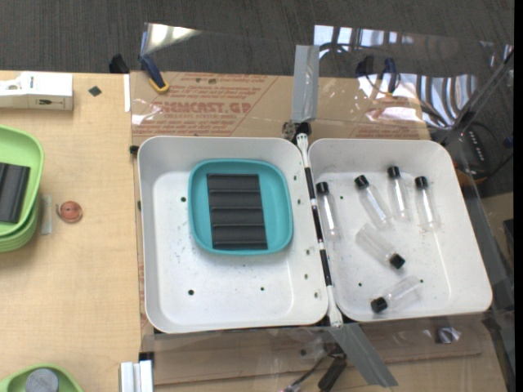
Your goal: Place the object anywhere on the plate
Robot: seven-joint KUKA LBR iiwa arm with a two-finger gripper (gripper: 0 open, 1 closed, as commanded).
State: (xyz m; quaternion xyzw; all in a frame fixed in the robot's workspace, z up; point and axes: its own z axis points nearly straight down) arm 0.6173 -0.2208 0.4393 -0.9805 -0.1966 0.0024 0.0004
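A teal square plate (282, 211) lies in the left white bin (163, 243), with a dark ribbed insert (238, 211) in its middle. In the right white bin (458, 268) lie several clear vials with black caps: one along the left wall (325, 207), three near the back (372, 198) (398, 190) (426, 202), one in the middle (380, 247) and one near the front (396, 294).
Clear plastic sheeting and brown cardboard (212, 100) stand behind the bins. To the left on the wooden bench are a green tray (24, 158), a small orange disc (70, 211) and a white box (37, 92). Metal tools (327, 370) lie at the front edge.
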